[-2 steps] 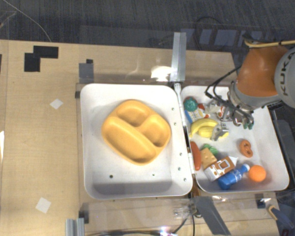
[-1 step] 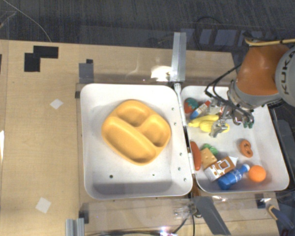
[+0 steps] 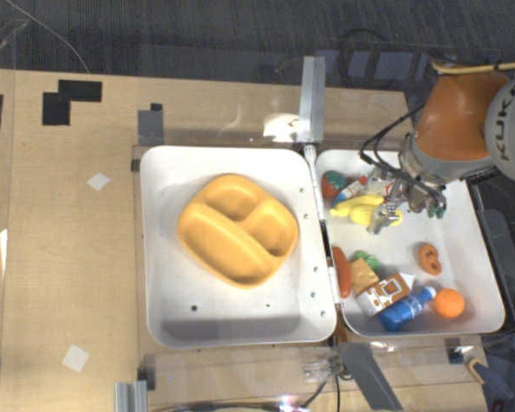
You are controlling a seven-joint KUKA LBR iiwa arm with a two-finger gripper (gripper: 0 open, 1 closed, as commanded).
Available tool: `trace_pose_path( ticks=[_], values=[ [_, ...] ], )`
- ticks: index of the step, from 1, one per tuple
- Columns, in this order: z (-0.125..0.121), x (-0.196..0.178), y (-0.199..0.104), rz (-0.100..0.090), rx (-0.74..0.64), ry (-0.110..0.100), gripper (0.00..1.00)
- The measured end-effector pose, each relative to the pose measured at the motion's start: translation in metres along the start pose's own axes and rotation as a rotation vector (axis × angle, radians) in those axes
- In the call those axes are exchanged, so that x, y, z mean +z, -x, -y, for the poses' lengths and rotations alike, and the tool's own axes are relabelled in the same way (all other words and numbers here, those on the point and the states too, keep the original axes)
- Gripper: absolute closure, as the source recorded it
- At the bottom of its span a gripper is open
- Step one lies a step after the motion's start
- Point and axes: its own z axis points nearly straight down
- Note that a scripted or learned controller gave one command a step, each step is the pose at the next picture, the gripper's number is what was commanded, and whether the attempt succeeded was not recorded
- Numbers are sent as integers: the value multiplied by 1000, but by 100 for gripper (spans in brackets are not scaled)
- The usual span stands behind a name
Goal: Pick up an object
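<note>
The right bin [image 3: 487, 256] holds several small toy foods. A yellow banana-like piece [image 3: 359, 210] lies near its upper left, next to a red and green item [image 3: 334, 183]. My gripper [image 3: 385, 212] hangs low over the right end of the yellow piece, under the orange wrist band [image 3: 451, 123]. I see nothing lifted between its tips. Lower in the bin lie a brown ring-shaped piece [image 3: 428, 258], an orange ball [image 3: 449, 304], a blue bottle [image 3: 405, 312], a small brown and white carton [image 3: 384, 291] and a red sausage [image 3: 342, 272].
The left bin [image 3: 163, 256] holds a large yellow-orange divided dish [image 3: 237, 228]. A metal divider post [image 3: 312, 93] stands between the bins at the back. Black cables [image 3: 379, 144] loop from the wrist over the right bin's upper edge.
</note>
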Motion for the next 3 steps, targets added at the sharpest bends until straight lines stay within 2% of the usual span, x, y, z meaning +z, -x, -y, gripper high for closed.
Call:
trace_pose_path(
  ticks=[2, 3],
  values=[
    [-2, -26, 7, 18, -9, -2, 100],
    [-60, -109, 38, -24, 376, 1, 100]
  ],
)
